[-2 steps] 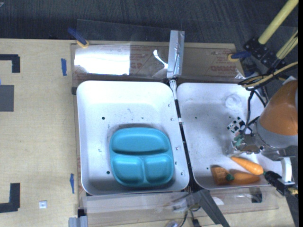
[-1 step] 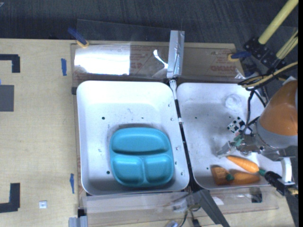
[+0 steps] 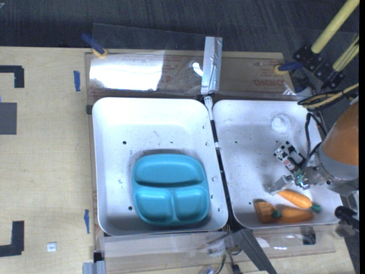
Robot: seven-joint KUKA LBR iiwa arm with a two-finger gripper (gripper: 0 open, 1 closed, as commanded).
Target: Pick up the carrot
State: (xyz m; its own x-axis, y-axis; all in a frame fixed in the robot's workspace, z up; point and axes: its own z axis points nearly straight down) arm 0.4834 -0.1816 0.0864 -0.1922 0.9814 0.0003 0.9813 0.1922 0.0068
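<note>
The arm is cut off at the right edge, and the end effector (image 3: 292, 176) is small and blurred; whether it is wide or narrow I cannot tell. It hangs in the right bin (image 3: 245, 153). Just below it lies the carrot (image 3: 295, 198), beside two more orange carrot-like pieces. Well to its left, the left bin (image 3: 114, 124) holds a blue divided tray (image 3: 170, 188).

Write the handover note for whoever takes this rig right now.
Gripper: low in the right bin, just above the carrots; grip state unclear, nothing seen held.
Carrots: one carrot lies directly under the gripper; a second carrot sits at the bin's near wall.
Left bin: blue divided tray, not involved.
Done: arm brought over the carrots.
Left: grasp a carrot and lift it.
</note>
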